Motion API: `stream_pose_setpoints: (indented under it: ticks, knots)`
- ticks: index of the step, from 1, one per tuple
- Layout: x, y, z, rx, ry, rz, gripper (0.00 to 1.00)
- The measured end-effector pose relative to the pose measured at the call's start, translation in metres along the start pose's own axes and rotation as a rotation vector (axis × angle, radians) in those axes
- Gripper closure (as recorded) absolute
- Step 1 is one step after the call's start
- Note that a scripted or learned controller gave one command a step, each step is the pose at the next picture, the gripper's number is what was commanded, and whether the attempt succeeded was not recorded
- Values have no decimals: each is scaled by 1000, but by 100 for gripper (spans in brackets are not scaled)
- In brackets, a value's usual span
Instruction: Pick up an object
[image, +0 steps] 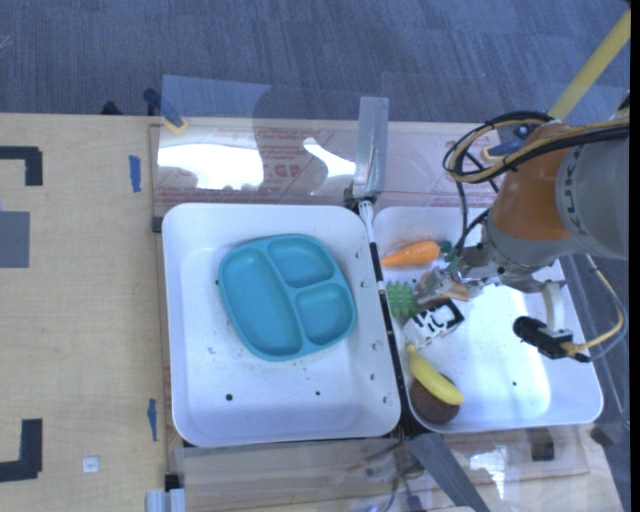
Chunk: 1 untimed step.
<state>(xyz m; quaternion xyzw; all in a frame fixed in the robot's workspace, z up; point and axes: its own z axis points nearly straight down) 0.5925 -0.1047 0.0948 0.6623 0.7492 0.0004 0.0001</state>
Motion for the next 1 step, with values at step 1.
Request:
stream_pose_setpoints:
  ticks: [1]
  knots:
    - [57, 48, -113, -5, 1, 188, 100]
